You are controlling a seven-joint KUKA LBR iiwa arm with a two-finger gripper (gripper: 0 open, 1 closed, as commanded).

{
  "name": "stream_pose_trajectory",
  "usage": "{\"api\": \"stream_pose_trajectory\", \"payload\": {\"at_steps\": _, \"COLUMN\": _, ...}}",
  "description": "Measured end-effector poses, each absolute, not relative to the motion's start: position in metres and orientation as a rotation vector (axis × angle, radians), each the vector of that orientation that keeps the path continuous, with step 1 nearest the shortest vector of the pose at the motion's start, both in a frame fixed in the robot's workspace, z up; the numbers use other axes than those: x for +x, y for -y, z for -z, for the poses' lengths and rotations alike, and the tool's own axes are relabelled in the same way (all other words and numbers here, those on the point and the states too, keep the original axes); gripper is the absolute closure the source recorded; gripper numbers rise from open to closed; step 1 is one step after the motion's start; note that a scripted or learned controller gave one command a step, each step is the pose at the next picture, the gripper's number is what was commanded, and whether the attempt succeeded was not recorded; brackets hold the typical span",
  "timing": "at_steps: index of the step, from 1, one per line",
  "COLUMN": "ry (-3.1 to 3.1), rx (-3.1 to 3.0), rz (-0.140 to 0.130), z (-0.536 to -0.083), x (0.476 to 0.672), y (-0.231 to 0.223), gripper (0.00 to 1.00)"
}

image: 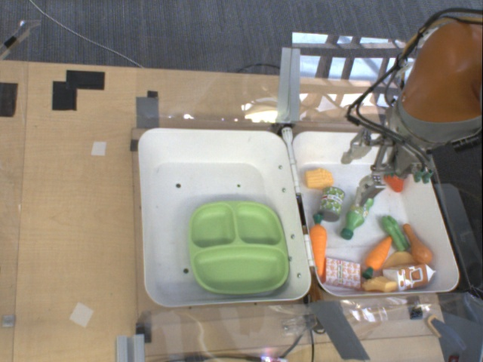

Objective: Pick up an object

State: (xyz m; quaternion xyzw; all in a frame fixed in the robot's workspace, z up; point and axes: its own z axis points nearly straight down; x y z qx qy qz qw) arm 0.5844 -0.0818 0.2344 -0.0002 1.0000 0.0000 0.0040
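Camera view, arm reaching in over right bin (447,225), gripper (375,181) lowered, jaw state unclear.

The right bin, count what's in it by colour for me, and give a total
In the right bin:
Orange: 4, carrot, carrot, sausage-like piece, small piece
Green: 3, bottle, can, pickle
Yellow: 3, corn, two pieces
White cartons: 2
Total: 12
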Motion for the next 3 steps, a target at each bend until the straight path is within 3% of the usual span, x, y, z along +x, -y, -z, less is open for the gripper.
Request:
{"api": "stream_pose_trajectory", "payload": {"at_steps": 1, "ry": -3.115, "rx": 0.308, "rz": -0.001, "z": -0.097, "x": 0.575, "y": 0.089, "gripper": 0.00}}
{"api": "stream_pose_trajectory", "payload": {"at_steps": 2, "ry": -3.114, "rx": 0.214, "rz": 0.000, "z": -0.091, "x": 0.529, "y": 0.082, "gripper": 0.00}}
{"api": "stream_pose_trajectory", "payload": {"at_steps": 3, "ry": -3.053, "rx": 0.631, "rz": -0.004, "z": -0.091, "x": 0.494, "y": 0.091, "gripper": 0.00}}
